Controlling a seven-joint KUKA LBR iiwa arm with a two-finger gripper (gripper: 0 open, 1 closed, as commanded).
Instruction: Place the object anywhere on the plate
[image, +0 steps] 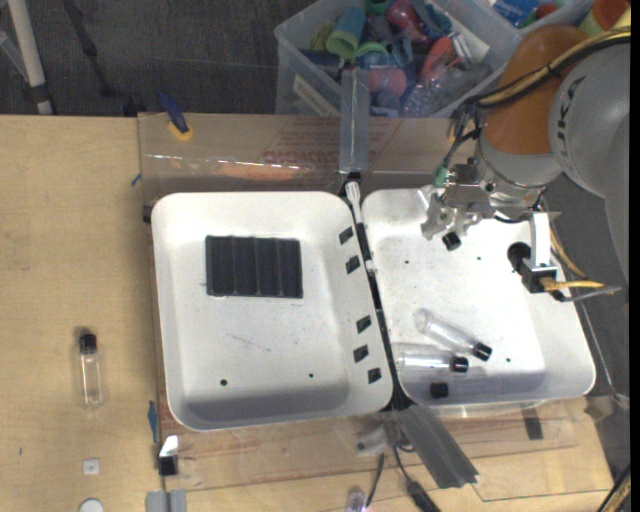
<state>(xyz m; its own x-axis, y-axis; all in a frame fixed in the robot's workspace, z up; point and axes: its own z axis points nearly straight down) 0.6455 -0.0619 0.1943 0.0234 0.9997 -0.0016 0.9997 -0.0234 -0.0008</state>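
Camera view: it looks down on a wooden tabletop (60, 250) with two white bins side by side.
Left bin (180, 360): a flat black plate (254, 266) with ridges lies in it, near the back.
Right bin (560, 345): two clear tubes lie near the front edge, close together.
First tube (450, 335): clear with a black cap, lying at a slant.
Second tube (430, 357): clear with a black cap, lying just in front of the first one.
Arm (570, 90): grey with an orange band, reaching in over the back of the right bin.
Tool (447, 222): it hangs over the back of the right bin, well apart from the tubes; nobody can tell if it is open or closed.
Spare tube (90, 367): it lies on the tabletop, left of the bins.
Box of toys (400, 50): a clear box full of bright things sits behind the bins.
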